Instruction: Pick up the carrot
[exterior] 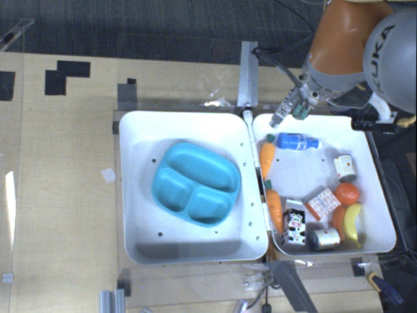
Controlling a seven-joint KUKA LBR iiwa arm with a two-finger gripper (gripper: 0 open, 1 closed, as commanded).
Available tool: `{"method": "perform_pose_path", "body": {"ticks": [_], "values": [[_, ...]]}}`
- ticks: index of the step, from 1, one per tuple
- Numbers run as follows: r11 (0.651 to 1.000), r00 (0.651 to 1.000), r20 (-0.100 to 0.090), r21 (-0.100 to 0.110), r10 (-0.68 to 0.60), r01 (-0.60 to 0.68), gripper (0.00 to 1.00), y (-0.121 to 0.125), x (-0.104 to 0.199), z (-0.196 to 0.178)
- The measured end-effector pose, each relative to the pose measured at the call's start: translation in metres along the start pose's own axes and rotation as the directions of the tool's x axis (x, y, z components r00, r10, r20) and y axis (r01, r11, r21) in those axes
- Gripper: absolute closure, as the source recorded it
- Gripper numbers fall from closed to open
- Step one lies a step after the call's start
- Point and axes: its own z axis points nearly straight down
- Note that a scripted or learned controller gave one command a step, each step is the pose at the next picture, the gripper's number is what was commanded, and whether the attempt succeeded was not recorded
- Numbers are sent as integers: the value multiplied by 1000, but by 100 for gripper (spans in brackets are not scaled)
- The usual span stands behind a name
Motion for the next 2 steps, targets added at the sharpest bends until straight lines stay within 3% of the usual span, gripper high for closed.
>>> {"method": "perform_pose_path", "body": {"ticks": [1,2], "values": [[988,988,-25,16,-156,156,100,21,22,-17],[966,966,-29,14,-258,258,100,1,57,37]]}}
